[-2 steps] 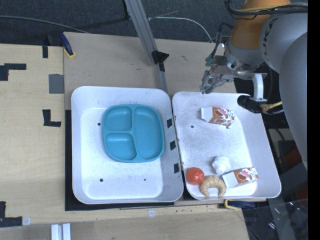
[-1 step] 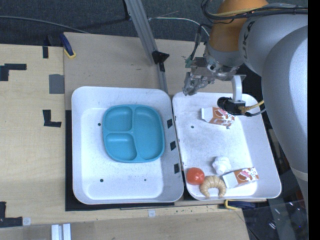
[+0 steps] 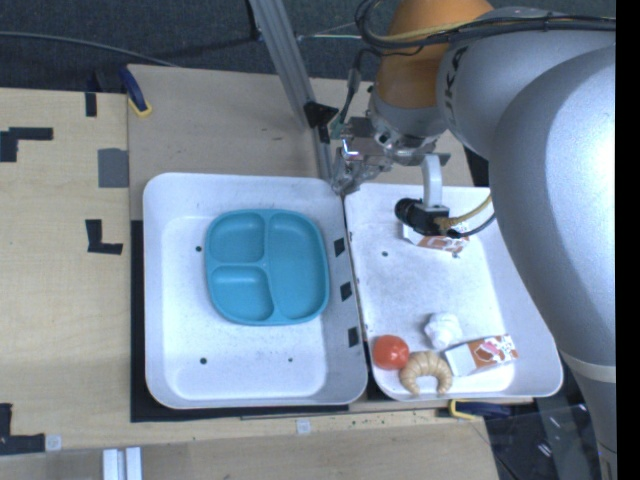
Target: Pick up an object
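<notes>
In the camera view you had two white bins side by side on the tabletop (image 3: 70,268). The left bin (image 3: 170,298) held one thing: a teal divided plate (image 3: 267,266) with three compartments, lying flat toward the far side of the bin.

The right bin (image 3: 420,278) held five things, by my count. At its near edge you had one red ball-like piece (image 3: 390,350), one croissant (image 3: 427,370) just to the right of it, one small white lump (image 3: 442,327) just beyond the croissant, and one white packet with red print (image 3: 482,353) lying to the right, its end next to the croissant. Toward the far side sat one more small carton, white with red-brown marks (image 3: 437,239), right beneath the black and cream parts hanging off the arm's wrist.

The arm (image 3: 540,148) came in from the right, with its orange band (image 3: 430,43) over the far end of the right bin. Its claw (image 3: 345,173) hung at the far corner where the two bins meet. You could not tell from this angle how its tips stood, and nothing could be seen held in it. The near cluster of objects lay well apart from the claw.
</notes>
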Action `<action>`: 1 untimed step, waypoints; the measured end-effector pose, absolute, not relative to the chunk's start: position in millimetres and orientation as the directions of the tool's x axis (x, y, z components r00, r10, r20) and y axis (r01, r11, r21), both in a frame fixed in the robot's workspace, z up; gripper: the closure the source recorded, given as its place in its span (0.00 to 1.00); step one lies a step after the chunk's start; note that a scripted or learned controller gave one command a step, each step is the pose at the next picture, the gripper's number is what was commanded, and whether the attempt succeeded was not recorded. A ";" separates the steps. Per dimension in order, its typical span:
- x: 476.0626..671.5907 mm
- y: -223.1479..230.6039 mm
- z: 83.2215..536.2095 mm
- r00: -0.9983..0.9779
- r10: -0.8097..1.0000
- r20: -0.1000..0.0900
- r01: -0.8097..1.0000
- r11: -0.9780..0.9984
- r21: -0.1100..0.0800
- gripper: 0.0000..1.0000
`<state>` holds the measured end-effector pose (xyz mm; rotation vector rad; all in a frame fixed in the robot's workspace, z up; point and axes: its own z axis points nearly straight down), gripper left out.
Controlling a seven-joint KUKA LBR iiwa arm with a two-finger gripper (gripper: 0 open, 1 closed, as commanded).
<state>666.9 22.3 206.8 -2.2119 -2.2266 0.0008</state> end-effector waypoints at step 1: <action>667.1 68.2 209.9 -0.006 1.000 0.002 1.000 0.006 -0.001 1.00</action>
